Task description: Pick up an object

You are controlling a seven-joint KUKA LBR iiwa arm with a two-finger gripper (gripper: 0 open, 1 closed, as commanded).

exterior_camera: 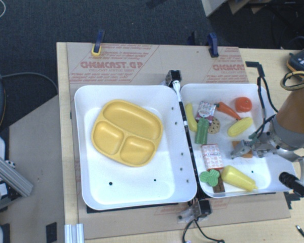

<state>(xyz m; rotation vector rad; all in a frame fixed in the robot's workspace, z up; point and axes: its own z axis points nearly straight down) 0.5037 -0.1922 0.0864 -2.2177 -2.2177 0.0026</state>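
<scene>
- The right bin (263, 92) holds the small things for picking, all toy food and packets, lying close together.
- I count three yellow pieces: a slim banana-like one (191, 117) at the left wall, a lemon-like one (240, 126) near the middle, and a pepper-like one (238, 178) at the front.
- There is one orange carrot (227, 110) and one red-orange tomato (243, 104), near each other at the far side.
- There is one dark green bar (201, 131), one green leafy piece (210, 176), and one speckled cookie (214, 126).
- Two small printed packets: one (207, 109) at the far side, one (212, 157) in the middle; their print is too small to read.
- The end effector (243, 148) is low in the right bin, just beside the lemon-like piece; I cannot tell how its fingers stand.
- The left bin (86, 135) holds one yellow tray (126, 132) with three compartments.
- The desk (66, 75) has brown board with red writing "CHEMCAST GP", seen two times.
- Two clamps at the far edge: one yellow (97, 47), one blue (212, 44).
</scene>
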